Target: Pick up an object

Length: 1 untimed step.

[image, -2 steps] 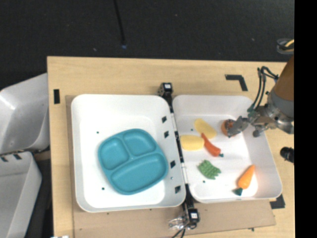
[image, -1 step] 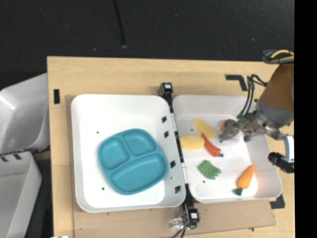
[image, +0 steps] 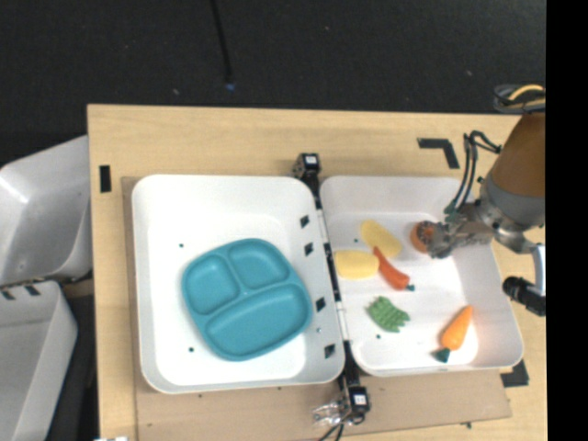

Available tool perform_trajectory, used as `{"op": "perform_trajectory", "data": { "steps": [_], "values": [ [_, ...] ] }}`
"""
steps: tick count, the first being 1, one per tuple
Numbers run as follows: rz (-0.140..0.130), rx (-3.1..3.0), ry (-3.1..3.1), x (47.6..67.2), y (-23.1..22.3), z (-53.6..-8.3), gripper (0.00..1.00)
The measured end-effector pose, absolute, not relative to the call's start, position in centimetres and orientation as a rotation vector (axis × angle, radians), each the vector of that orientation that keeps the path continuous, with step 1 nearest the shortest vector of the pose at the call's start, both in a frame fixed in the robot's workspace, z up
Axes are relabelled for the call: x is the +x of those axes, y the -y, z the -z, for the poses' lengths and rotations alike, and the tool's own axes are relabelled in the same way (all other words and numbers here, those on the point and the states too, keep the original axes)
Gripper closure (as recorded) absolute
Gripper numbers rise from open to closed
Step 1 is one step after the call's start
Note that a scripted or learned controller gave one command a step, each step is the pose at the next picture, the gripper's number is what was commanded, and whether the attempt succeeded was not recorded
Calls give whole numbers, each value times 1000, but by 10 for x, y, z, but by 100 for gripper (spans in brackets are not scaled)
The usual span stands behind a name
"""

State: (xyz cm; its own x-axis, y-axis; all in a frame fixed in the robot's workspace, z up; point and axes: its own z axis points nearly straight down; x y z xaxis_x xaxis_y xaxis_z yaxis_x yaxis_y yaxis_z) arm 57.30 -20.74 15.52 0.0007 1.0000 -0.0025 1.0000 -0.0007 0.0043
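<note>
Two white bins on a wooden surface (image: 230, 136), tool over the right one.

Taking the right white bin (image: 487, 338) as landmark: left of it, the other white bin (image: 156, 356) holds a blue divided plastic plate (image: 244, 299). Inside it lie two yellow pieces (image: 356, 265) (image: 380, 239), a red-orange pepper (image: 393, 273), a green leafy piece (image: 387, 314) and an orange carrot (image: 456, 329). The tool (image: 434, 238) sits at its upper part against a small reddish object (image: 422, 236); I cannot tell its grip.
</note>
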Motion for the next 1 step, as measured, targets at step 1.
{"op": "perform_trajectory", "data": {
  "steps": [1],
  "values": [
    [-2,2222,-2214,568,216,-207,100]
  ]
}}
